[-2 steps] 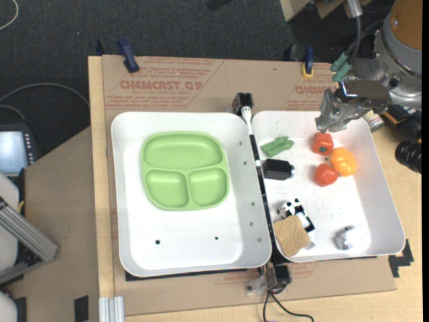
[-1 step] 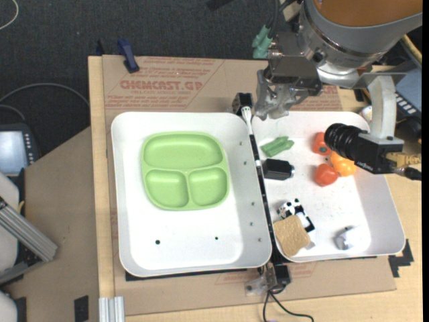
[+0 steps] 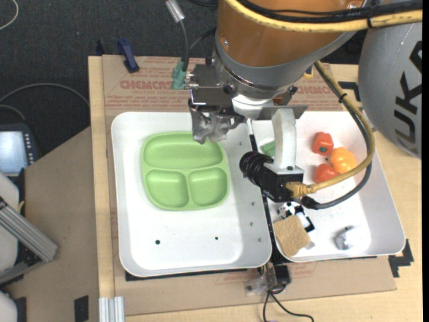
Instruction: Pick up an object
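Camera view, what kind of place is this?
Probably a robotics lab's grasping bench: a KUKA arm hangs over two white bins on cardboard, holding a green divided plate and toy peppers, with loose cables around.

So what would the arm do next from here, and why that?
Probably lower a little. The gripper hangs over the back rim of the green divided plate in the left bin, with nothing seen between its fingers. The rim looks like the nearest thing to grab.
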Robot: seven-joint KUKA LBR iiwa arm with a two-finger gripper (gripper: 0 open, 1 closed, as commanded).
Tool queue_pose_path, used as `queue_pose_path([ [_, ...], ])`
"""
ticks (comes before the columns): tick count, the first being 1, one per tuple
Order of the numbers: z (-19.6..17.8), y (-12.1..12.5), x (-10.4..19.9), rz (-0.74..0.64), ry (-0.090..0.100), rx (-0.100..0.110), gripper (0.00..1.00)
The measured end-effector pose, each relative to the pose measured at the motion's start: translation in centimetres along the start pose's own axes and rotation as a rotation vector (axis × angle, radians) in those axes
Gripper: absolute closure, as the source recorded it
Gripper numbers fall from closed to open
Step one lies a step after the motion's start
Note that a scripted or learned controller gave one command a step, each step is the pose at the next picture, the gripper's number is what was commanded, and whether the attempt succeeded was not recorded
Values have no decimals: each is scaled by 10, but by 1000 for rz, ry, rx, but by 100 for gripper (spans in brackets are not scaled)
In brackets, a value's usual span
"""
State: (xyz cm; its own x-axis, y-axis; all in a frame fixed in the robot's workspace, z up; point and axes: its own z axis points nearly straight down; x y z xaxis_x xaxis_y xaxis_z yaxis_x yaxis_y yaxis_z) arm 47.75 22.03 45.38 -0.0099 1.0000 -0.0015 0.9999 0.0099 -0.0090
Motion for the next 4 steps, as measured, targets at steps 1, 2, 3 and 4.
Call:
queue_pose_path([
  [1,8,1,-39,14,0,-4,100],
  [2,-3,1,-37,10,2,-9,100],
  [3,-14,2,-37,9,2,-11,100],
  [4,-24,2,-36,8,3,-13,100],
])
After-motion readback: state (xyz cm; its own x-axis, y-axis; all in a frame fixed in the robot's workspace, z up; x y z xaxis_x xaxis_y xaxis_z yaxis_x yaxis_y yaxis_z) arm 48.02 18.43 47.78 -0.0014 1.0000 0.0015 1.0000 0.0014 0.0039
